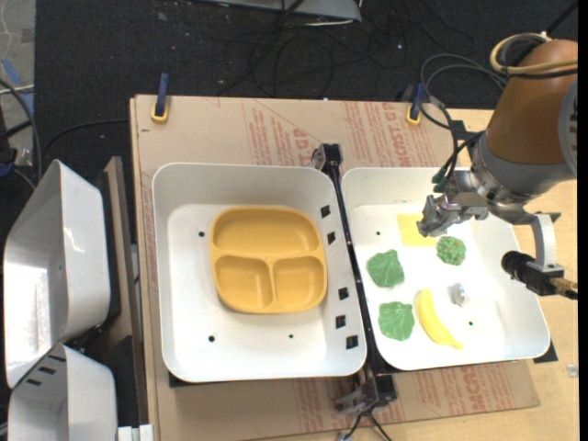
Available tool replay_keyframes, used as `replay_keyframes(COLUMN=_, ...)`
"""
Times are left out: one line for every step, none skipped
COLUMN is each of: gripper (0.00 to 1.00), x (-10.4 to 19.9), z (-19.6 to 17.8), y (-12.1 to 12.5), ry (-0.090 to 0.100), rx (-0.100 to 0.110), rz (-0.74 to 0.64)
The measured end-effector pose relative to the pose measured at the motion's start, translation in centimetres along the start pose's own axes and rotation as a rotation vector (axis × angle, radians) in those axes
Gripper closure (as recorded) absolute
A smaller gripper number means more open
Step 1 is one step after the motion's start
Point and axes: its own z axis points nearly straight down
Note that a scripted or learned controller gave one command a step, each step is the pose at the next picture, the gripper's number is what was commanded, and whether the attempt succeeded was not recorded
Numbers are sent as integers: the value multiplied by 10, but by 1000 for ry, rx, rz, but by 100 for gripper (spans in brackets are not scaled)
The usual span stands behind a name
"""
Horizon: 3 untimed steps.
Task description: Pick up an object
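Overhead view of the table. I take the yellow flat card point(413, 229) in the right bin point(514, 338) as my landmark. The end effector point(437, 215) hangs just over the card's right edge, at the end of the grey arm point(524, 145) reaching in from the right; whether it touches the card I cannot tell. How far its two sides stand apart I also cannot tell at this angle, and I see nothing carried in it. I judge the step in hand to be the approach: the tool is being placed over a candidate, with no lift begun.

Possible targets all lie in the right bin. A green broccoli-like piece point(450, 250) sits just below and right of the card, close under the tool. One green leaf point(386, 268) lies below and left of the card, a second leaf point(396, 320) further below, and a yellow banana point(435, 319) below. The yellow divided tray point(269, 257) fills the left bin point(184, 200), well left of the card.

The next move, I judge, calls for settling squarely over one item before descending.
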Motion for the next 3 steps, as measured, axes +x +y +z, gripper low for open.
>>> replay_keyframes(gripper=100, x=51, z=10, y=3, ry=0, rx=2, rz=0)
replay_keyframes(gripper=100, x=101, z=19, y=-10, ry=0, rx=3, rz=0)
replay_keyframes(gripper=100, x=159, z=28, y=-14, ry=1, rx=4, rz=-1)
